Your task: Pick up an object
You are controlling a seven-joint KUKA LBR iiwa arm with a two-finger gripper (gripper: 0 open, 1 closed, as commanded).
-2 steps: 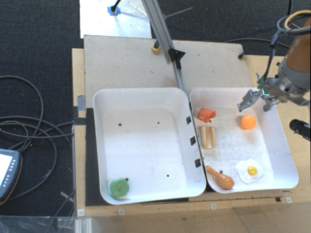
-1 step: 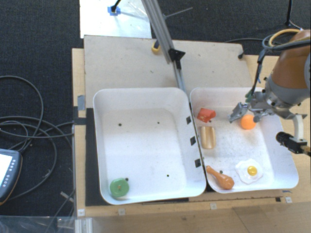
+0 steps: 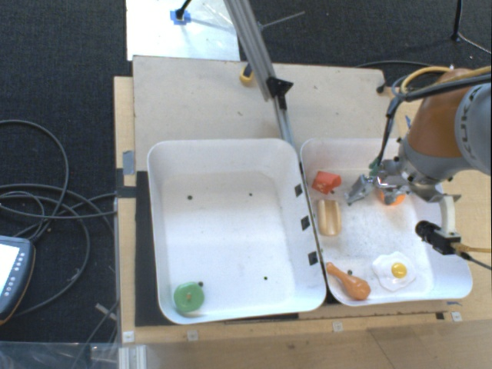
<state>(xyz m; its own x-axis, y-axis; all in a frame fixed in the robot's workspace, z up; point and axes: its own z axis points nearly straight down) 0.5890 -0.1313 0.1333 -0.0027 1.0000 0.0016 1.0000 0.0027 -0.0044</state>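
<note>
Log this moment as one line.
gripper low in right bin | beside orange object | red block, fried egg untouched | grasp unconfirmed

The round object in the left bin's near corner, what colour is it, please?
Green; the round disc-shaped object shows in the camera view.

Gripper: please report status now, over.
Gripper low in right bin, beside small orange object; grasp not confirmed. Red block, tan piece close by. Nothing blocking.
</note>
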